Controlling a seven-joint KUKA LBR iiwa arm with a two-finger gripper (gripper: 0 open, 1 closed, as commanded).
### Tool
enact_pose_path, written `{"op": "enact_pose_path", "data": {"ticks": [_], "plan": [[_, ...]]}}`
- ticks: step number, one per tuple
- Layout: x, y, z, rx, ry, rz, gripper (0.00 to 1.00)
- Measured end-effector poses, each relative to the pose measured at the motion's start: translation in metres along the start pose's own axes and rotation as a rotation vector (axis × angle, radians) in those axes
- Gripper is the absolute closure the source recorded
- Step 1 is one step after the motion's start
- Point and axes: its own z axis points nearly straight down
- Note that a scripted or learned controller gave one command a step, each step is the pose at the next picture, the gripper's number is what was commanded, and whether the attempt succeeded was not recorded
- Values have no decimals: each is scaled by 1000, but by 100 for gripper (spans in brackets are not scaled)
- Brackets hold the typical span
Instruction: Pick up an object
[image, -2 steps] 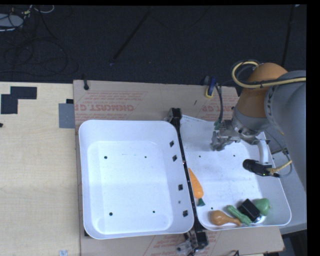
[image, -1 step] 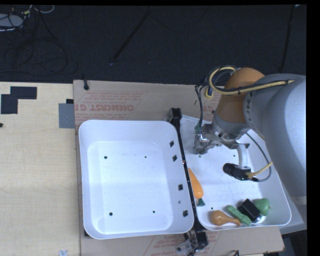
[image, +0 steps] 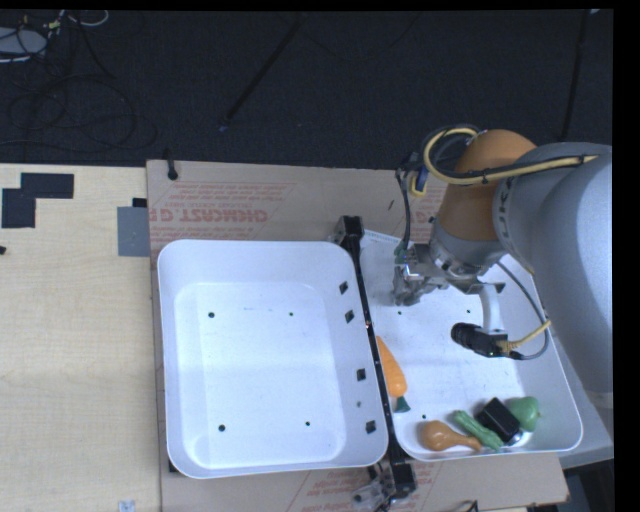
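Observation:
My gripper (image: 405, 288) hangs low over the far left part of the right bin (image: 440, 375), close to the divider between the bins. Nothing shows under it but bare white floor. An orange carrot-like piece (image: 392, 370) lies against the bin's left wall, well nearer the camera than the gripper. In the near corner sit a tan gourd shape (image: 444, 435), a green pod (image: 476, 429), a black block (image: 497, 420) and a round green piece (image: 523, 409), all clustered together.
The left bin (image: 260, 360) stands beside the right one, with a black clip rail (image: 362, 330) along their shared edge. A small teal bit (image: 401, 404) lies by the carrot. The grey arm and its cables (image: 500, 335) cover the right bin's far right side.

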Motion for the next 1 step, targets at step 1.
{"op": "enact_pose_path", "data": {"ticks": [1], "plan": [[69,-39,-132,-14,2,-7,100]]}}
